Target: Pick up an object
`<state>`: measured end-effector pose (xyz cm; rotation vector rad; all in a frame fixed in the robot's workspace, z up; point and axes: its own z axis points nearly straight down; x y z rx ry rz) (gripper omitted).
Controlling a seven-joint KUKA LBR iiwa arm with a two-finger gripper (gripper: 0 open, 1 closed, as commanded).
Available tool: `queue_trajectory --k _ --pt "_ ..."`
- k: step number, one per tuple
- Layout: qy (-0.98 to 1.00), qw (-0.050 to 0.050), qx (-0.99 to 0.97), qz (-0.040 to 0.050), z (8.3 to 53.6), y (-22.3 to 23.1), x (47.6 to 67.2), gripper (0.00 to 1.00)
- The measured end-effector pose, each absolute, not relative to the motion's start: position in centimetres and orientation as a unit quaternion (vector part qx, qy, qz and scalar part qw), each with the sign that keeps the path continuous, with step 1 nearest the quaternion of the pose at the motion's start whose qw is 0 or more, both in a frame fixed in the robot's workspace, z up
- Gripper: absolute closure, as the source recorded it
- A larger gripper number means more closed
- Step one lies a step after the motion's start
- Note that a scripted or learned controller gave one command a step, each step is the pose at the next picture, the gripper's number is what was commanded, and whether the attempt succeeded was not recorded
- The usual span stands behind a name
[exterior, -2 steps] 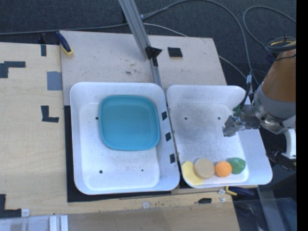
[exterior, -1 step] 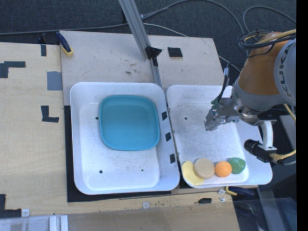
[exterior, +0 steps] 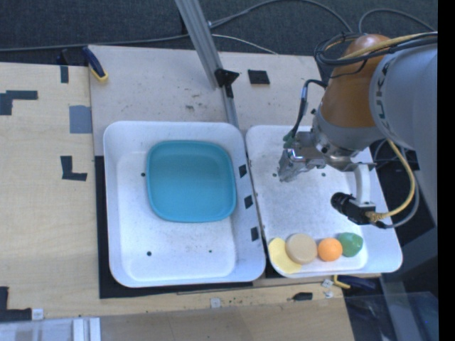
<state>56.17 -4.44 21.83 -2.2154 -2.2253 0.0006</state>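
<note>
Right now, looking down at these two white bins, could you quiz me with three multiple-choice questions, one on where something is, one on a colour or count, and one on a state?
1. Where does the square teal plastic plate lie?
A. in the left white bin
B. in the right white bin
C. on the wooden bench

2. How many small items sit along the right bin's near edge?
A. two
B. four
C. six

3. What does the two-finger gripper carry?
A. the orange ball
B. the teal plate
C. nothing visible

Answers:
1 A, the plate fills the middle of the left bin.
2 B, a yellow piece, a round tan disc, an orange ball and a green piece lie in a row.
3 C, it hovers over bare bin floor, and all items lie apart from it.
</note>
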Motion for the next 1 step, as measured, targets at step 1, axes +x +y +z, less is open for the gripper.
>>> queue_trajectory --k 1 --pt "-0.709 0.0 -0.705 -0.0005 23.04 0.47 58.9 1.0"
